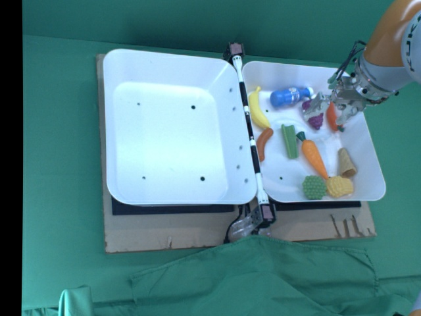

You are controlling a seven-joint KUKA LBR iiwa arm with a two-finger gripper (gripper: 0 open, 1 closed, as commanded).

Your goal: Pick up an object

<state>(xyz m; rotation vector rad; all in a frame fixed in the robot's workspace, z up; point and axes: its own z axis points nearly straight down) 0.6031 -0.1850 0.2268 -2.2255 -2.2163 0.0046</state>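
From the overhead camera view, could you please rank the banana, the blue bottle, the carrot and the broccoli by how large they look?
1. Banana, the longest.
2. Carrot and blue bottle, which look too alike to rank.
3. Broccoli, the most compact.
All lie in the right bin at similar distance, so nearness barely skews this.

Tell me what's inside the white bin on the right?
Toy food in the right bin: banana, blue bottle, carrot, sausage, broccoli. The pincer covers part of the grapes.

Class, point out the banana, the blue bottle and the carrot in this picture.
banana (256, 110), camera view, middle of its curved yellow body.
blue bottle (288, 97), camera view, its blue body.
carrot (313, 155), camera view, its orange body.
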